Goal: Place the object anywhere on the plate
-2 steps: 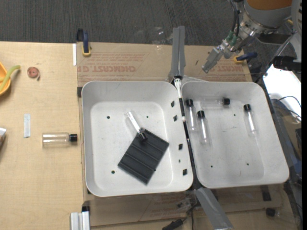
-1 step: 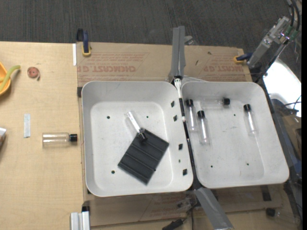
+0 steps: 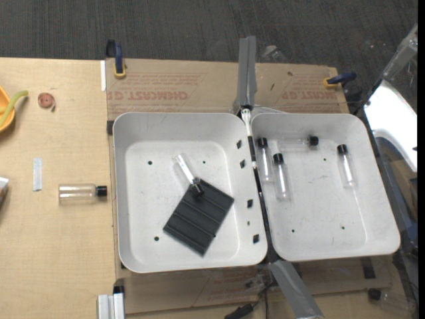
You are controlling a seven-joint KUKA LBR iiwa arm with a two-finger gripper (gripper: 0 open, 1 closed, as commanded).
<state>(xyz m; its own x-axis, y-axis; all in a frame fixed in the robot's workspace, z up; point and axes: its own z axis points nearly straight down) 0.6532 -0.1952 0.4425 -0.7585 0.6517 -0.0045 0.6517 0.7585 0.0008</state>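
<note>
Clear vial [image 3: 185, 170] with black cap, lying flat in left bin [image 3: 123, 198], body pointing to 11 o'clock. Cap just touching the 12 o'clock corner of the black ridged plate [image 3: 199, 218]; glass body off it on the white floor. Smooth, round, likely to roll. Best gripped across the body's middle, lifted clear, then set toward 5 o'clock along the ridges, well inside the plate's edges. Cannot tell jaws' state. Four similar vials [image 3: 280, 175] in right bin [image 3: 378, 198]; another [image 3: 80, 192] on the counter [image 3: 53, 244] at 9 o'clock.

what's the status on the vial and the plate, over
Claw out of frame. One vial in left bin, cap end on black ribbed plate. Four vials in right bin.
</note>
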